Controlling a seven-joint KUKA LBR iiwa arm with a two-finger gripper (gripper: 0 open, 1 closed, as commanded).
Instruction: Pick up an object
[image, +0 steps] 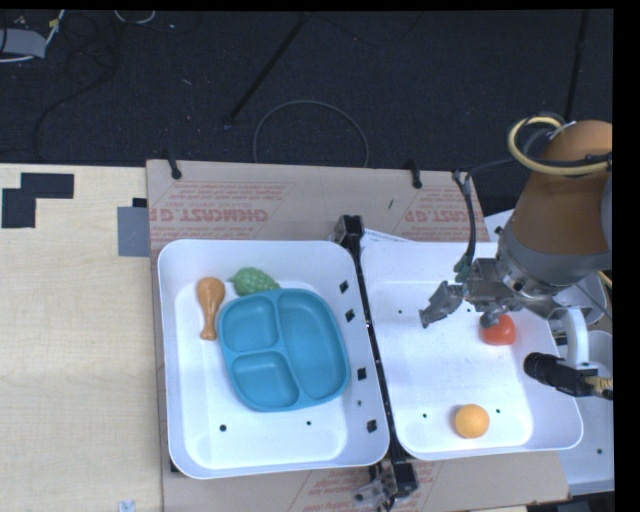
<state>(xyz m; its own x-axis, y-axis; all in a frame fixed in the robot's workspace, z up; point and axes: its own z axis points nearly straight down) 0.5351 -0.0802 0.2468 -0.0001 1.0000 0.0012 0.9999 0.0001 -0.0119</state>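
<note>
Nothing has yet been picked up, as far as can be judged: every object is seen resting on a bin floor, so the whole of the grasp and lift is left to do.

Nearest, in the right bin (560, 430), an orange ball (471, 421) lies close to the near edge, well apart from the arm. Farther in, towards that bin's right edge, a small red object, perhaps a toy tomato (498, 330), rests just beside the gripper (452, 300) and partly under the wrist. The gripper's dark fingers are spread and point towards the divider between the bins; nothing is seen between them, and the red object is not held.

In the left bin (185, 420), a blue divided tray (280, 350) fills the middle. A toy chicken drumstick (209, 304) lies by the left edge, and a green leafy toy (256, 281) touches the tray's far rim.

The arm (560, 215) is bent low over the far right corner of the right bin, its wrist turned inward.
</note>
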